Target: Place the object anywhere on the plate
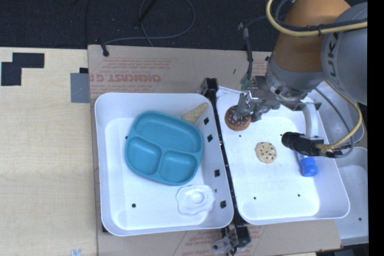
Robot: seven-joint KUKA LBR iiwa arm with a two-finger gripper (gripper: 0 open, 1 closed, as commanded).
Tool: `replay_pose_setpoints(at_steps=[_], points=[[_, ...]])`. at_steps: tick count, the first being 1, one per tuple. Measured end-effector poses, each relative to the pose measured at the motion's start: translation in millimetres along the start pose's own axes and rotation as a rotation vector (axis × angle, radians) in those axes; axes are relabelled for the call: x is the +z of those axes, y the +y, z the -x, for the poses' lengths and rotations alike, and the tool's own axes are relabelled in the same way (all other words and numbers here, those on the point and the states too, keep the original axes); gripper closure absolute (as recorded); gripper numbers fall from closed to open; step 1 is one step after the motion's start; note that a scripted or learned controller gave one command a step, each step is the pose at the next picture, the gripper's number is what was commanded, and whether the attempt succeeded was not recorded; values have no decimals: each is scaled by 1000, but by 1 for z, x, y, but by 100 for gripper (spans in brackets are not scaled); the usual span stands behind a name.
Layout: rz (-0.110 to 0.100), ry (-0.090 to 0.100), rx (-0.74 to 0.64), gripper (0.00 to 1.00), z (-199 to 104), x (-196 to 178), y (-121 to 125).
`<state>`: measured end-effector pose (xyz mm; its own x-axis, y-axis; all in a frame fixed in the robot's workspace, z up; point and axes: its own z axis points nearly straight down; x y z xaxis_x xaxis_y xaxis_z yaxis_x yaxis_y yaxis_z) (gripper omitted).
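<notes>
Jaws (240, 112) over a round brown doughnut (238, 121).

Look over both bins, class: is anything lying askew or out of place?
Yes. A tan wedge sits tucked behind the blue plate, leaning against the left bin's back wall. The plate itself lies at a slant to the bin's sides.

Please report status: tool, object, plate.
Tool low over brown donut, right bin's top-left corner. Grip unclear. Blue plate in left bin, bare. Bin walls between.
</notes>
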<state>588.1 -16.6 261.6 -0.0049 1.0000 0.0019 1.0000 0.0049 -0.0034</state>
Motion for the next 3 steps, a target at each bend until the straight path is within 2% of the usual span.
replay_pose_setpoints(at_steps=[1, 2, 3], points=[[-1, -1, 1, 100, -50, 16, 11], [-3, -1, 1, 100, -108, 32, 8], [0, -1, 0, 100, -164, 30, 1]])
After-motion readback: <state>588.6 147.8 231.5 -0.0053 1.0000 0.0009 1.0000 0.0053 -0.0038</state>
